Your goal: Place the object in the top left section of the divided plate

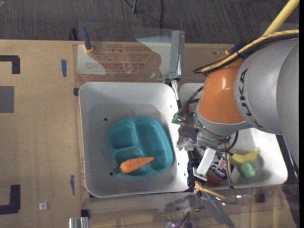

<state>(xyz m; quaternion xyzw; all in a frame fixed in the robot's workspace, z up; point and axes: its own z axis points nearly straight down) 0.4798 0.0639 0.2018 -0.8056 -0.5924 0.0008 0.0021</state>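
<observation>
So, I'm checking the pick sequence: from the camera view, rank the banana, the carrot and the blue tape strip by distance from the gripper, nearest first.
From the gripper:
1. Banana, right bin, beside it.
2. Carrot, on the divided plate, left bin.
3. Blue tape strip, far upper left of the bench.

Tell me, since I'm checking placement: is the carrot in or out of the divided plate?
In: the carrot lies across the teal divided plate's lower part, its green end overhanging the rim.
</observation>
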